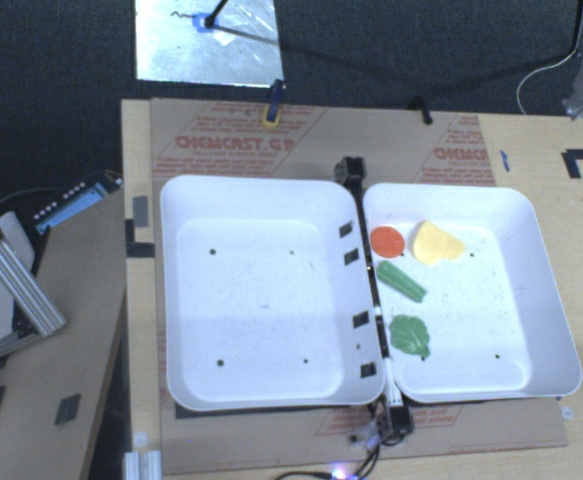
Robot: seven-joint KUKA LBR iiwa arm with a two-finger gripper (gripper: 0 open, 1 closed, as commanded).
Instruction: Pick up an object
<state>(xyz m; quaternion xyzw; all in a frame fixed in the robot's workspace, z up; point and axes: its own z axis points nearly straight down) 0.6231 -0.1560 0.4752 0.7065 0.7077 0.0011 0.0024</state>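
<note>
Not started yet. Red disc (387, 241), yellow piece (436, 243), two green pieces beside divider (374, 288). Fingers: cannot tell. Next: reach down, grab one.

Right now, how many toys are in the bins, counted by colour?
Green: 2, the long green piece and the leafy green piece
Orange-red: 1, the round orange-red piece
Yellow: 1, the yellow piece
Total: 4, all in the right bin
</note>
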